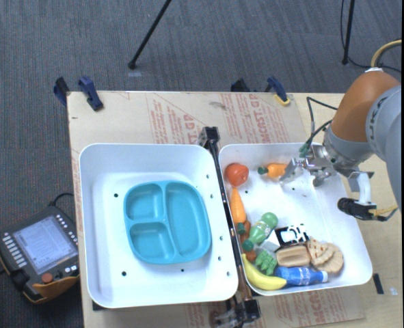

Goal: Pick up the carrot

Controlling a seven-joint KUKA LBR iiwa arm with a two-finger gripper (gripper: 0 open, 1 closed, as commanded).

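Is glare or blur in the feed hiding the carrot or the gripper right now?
Camera view: lighting is even and soft, with no glare on the right bin. The carrot by its left wall is clear and sharp-edged. The gripper is small and slightly soft, so its fingers cannot be read. Shadows are faint, mostly under the blue tray.

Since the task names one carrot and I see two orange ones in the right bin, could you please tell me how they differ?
The long carrot lies lengthwise along the right bin's left wall, below the tomato. The short carrot lies crosswise near the far wall, close to the hand. The long one looks slimmer, the short one stubbier. Both are orange with green at one end.
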